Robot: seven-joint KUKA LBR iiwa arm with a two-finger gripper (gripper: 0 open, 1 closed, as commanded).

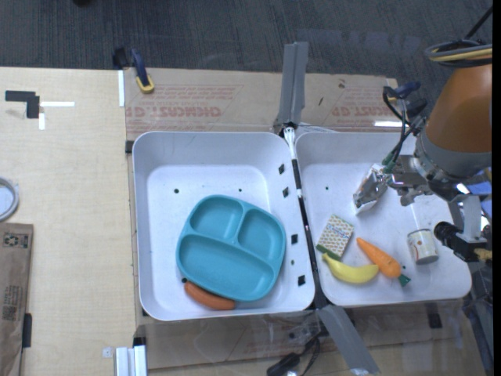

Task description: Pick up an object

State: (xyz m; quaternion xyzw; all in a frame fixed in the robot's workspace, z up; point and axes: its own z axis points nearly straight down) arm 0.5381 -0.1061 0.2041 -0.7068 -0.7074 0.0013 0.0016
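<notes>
The grey arm (462, 116) reached in from three o'clock, and its gripper (371, 191) hung over the right bin (337, 171), near the middle of that bin's upper half. Whether the claw was spread or pressed together could not be told (it read as a bright metal tangle from this slant).

The things on offer all lay on the bin floor, apart from the gripper. A small speckled pad (337, 235) lay at about seven o'clock from the claw and was the nearest. A banana (352, 271) lay beyond the pad towards six o'clock, and a toy carrot (380, 259) touched the banana's right end. A little pale can (423, 247) lay at four o'clock from the claw.

In the left bin (203, 171) a teal divided plate (232, 245) covered the lower middle. An orange piece (210, 297) peeked out from under the plate's edge at six o'clock.

The step in hand looked like the approach, with no object yet chosen or gripped. The next move probably called for shifting towards seven o'clock to stand over the pad, then lowering straight down. The banana and carrot would be harder (they touched, so a grasp on one could drag the other).
</notes>
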